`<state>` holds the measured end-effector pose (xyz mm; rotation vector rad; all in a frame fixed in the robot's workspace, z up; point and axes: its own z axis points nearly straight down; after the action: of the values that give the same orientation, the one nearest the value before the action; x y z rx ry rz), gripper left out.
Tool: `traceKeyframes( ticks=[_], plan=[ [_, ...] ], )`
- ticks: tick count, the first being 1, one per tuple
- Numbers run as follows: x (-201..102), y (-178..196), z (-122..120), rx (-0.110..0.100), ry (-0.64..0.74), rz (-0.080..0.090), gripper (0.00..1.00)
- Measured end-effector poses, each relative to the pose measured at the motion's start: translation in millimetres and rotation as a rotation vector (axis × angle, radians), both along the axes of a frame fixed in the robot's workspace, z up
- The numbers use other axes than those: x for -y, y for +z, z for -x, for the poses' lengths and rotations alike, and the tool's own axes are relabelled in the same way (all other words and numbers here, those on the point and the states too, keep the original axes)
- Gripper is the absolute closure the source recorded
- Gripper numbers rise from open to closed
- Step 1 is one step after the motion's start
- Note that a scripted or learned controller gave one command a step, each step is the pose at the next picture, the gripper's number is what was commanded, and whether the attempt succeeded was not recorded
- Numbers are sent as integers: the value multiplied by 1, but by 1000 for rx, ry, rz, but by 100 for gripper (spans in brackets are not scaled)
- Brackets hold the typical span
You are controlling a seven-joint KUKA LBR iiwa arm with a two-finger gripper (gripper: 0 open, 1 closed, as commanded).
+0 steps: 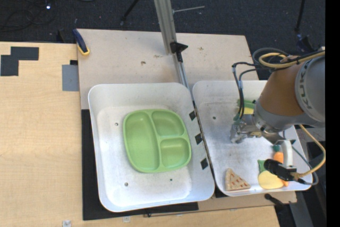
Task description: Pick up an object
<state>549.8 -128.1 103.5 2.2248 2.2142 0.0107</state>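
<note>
White bins sit side by side on the pale worktop (127, 56), both shallow, smooth and scuffed grey across their floors. The left bin (95, 114) carries one thing, a lime-green plate (157, 140) of matt plastic, rounded at the corners and split into three wells.

The arm (284, 95), grey with its orange band, reaches in from the right of the frame. It hangs the gripper (240, 134) over a bare patch in the upper middle of the right bin (218, 157). Whether the gripper is open or closed I cannot tell from here, and I see nothing held in it.

The likely pickings are bunched in the lower right corner of that bin. One is a flat tan wedge (236, 181) with reddish spots, shaped like a pizza slice. Just beside it on the right is a smooth yellow lump (271, 182), and above that a small orange piece (278, 157), partly hidden by the arm.

My guess is that this is the approach, with no grasp made yet. The next move calls for a shift toward the lower right and a drop onto one piece. The wedge lies low and thin, so I would expect it to be hard to pinch. The rounded yellow lump looks the easier catch, though it may roll.
</note>
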Motion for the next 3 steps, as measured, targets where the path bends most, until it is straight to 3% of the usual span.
traceKeyframes(
  ticks=[2, 3],
  plan=[
    [5, 99, 6, -4, 5, 4, 100],
    [-45, 107, 12, -9, 9, 0, 100]
  ],
)
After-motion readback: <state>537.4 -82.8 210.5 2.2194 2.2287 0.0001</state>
